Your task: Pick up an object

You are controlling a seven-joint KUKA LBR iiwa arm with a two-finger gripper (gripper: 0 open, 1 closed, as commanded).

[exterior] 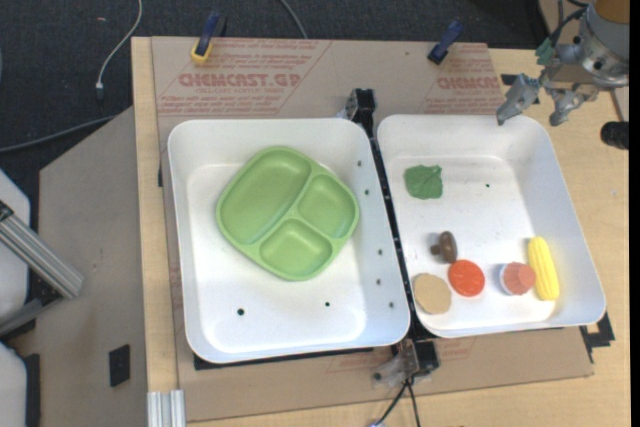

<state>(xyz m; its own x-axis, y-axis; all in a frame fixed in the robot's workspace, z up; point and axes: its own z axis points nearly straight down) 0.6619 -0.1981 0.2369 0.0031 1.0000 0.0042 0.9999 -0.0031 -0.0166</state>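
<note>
Nearest the camera, along the front wall of the right bin [580,310], a row of small pieces was seen: a tan disc [432,293], an orange-red round [466,278], a pinkish round [517,278] and a yellow corn cob [543,267] lying lengthwise, just beside one another. A small brown piece [445,244] was set just behind the disc. Farther back, well apart from the row, a green leafy piece [423,181] lay alone on the bin floor. To the left, a green divided tray [288,212] was held by the left bin [185,215]. Beyond the right bin's far corner the gripper [536,102] was held with its fingers spread apart and nothing between them. The step in hand was judged to be the approach, with no object yet chosen or touched. A swing inward over the right bin, then a descent onto one piece, would be called for; the isolated leafy piece was judged the clearest target.
</note>
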